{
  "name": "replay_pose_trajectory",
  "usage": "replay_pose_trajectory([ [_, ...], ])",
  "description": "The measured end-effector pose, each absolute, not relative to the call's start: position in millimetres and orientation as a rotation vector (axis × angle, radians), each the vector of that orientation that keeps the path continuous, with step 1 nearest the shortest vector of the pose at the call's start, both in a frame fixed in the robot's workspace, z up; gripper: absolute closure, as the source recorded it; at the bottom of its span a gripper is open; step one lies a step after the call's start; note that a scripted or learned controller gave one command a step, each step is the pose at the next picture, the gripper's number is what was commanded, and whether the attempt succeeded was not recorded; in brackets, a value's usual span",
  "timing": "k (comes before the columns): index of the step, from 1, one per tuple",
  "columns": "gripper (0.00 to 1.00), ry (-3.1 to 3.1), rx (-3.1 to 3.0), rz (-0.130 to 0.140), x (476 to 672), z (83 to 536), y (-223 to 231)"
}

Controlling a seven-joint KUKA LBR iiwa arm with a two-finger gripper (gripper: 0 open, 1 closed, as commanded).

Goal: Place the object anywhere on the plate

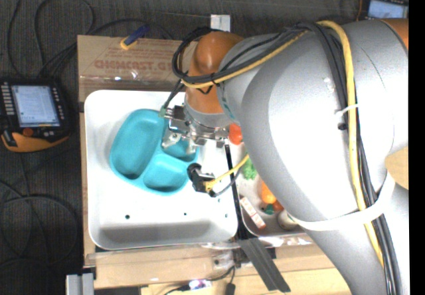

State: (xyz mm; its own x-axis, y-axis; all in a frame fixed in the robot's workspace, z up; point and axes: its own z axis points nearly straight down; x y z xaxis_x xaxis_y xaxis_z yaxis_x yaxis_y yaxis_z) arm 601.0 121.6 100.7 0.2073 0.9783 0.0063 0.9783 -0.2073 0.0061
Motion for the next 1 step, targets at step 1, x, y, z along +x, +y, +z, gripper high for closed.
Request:
replay_pose_trajectory([
  [1,0.0,1.761,2.575,0.062,497.2,101.6,149.0],
])
